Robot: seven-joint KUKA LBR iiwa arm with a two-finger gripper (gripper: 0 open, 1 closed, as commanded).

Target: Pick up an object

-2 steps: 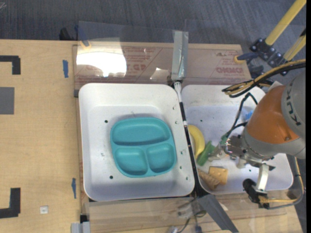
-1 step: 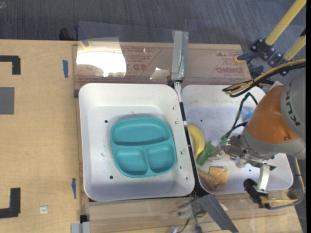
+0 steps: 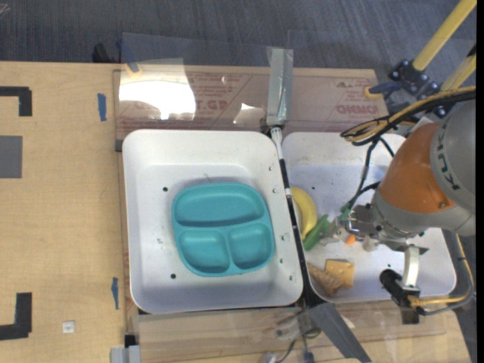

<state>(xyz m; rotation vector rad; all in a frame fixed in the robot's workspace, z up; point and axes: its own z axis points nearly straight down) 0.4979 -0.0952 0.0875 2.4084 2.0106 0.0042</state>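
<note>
Fingers of the gripper sit under the bulky grey-and-orange wrist, so I cannot tell whether they are parted or closed. Just left of the gripper, in the smooth right bin, lie a curved yellow banana and a green leafy piece; a tan, crumpled wedge lies below them. Well left, a glossy teal divided tray rests in the left bin.

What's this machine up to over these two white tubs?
A grey and orange robot arm reaches into the right bin, meant to pick something up. Its gripper hangs low by a yellow banana and a green item, with a tan piece nearby. Whether it has grabbed anything can't be told. The left bin holds a teal divided tray.
</note>
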